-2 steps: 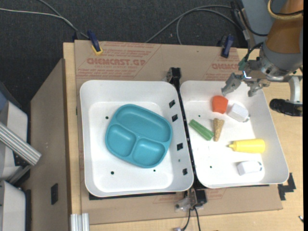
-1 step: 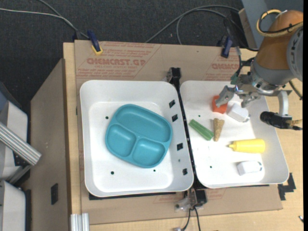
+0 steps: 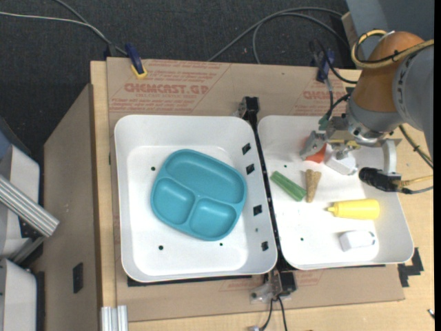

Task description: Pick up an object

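Observation:
My gripper (image 3: 324, 143) is low over the back of the right bin (image 3: 393, 250), reaching in from the right. A small red-orange object (image 3: 315, 156) lies right under its tip, partly hidden by it, and a white piece (image 3: 341, 164) sits just to the right. I cannot tell whether the red-orange object is being touched or held. Nearer the bin's middle lie a green stick-shaped object (image 3: 288, 186) and a tan cone (image 3: 312, 183). A yellow bottle (image 3: 355, 209) and a small white block (image 3: 357, 239) rest toward the front right.
A blue divided plate (image 3: 198, 194) lies in the left bin (image 3: 131, 254). A black divider with clips (image 3: 258, 178) runs between the bins. A black cable plug (image 3: 379, 178) and wires hang at the right bin's right side beside the arm.

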Robot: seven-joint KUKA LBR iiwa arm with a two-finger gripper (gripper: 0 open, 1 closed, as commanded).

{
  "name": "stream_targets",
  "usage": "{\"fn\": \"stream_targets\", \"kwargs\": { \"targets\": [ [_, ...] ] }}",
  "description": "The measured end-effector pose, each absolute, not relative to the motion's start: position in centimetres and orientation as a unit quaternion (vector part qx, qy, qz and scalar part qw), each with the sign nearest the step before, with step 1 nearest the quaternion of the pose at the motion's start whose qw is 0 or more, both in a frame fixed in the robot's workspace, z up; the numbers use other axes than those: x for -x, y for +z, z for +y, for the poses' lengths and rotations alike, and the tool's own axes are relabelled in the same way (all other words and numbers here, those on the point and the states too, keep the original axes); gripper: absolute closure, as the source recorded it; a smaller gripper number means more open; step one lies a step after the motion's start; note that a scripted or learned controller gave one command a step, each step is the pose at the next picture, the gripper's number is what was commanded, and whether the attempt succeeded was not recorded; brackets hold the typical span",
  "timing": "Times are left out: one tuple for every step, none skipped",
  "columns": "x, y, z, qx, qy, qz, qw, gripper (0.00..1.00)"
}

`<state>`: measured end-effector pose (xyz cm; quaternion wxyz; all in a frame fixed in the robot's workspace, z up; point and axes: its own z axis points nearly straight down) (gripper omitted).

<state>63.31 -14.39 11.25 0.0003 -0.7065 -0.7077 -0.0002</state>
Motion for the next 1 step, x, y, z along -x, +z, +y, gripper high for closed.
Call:
{"fn": "stream_targets", "kwargs": {
  "targets": [
    [-63.74,10.55,-14.62,0.707,-0.0031,-0.707,-0.007,0.0]
  ]
}}
